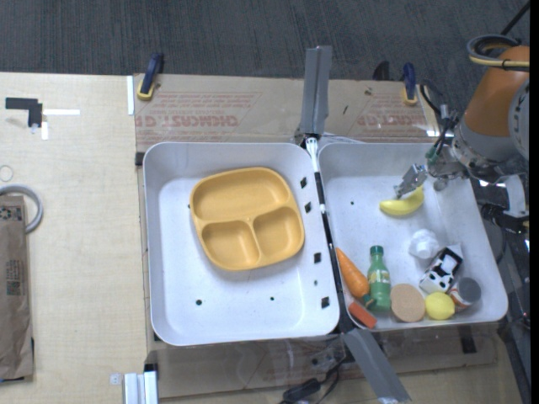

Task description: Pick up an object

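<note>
Hovering at the one o'clock corner of the right bin point(493, 251), the gripper point(414, 180) hangs just above the banana point(402, 204); whether its fingers are apart or together, I cannot tell; nothing is visibly held. That banana looks like a light, stiff plastic toy, smooth and curved, likely to squirm out; I'd pinch across its thick middle. From three o'clock the arm point(493, 108) reaches in, wrist angled down.

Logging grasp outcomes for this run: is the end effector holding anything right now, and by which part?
Cannot be told. The end effector sits at the upper end of the banana in the right bin, but a grip is not visible.
</note>
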`<act>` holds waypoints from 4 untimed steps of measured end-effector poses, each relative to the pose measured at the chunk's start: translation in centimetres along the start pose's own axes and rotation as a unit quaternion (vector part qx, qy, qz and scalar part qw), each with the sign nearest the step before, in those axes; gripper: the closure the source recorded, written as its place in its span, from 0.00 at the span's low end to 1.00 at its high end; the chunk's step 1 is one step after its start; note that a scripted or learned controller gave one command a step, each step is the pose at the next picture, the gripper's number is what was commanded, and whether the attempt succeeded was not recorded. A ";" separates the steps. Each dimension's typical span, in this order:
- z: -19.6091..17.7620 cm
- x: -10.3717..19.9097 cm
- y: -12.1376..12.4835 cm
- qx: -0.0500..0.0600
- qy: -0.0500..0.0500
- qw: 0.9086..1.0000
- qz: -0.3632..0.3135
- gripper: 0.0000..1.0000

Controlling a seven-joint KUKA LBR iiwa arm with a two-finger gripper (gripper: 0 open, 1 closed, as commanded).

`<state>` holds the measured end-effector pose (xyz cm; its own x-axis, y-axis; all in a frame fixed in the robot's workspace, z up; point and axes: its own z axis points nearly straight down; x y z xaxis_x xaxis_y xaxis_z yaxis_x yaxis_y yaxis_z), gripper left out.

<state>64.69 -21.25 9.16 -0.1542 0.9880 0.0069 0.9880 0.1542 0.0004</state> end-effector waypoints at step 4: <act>-1.1 1.7 -1.1 -0.002 -0.005 0.996 -0.092 1.00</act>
<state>63.31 -19.80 10.32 -0.3326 0.9430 -0.0032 0.9430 0.3327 0.0038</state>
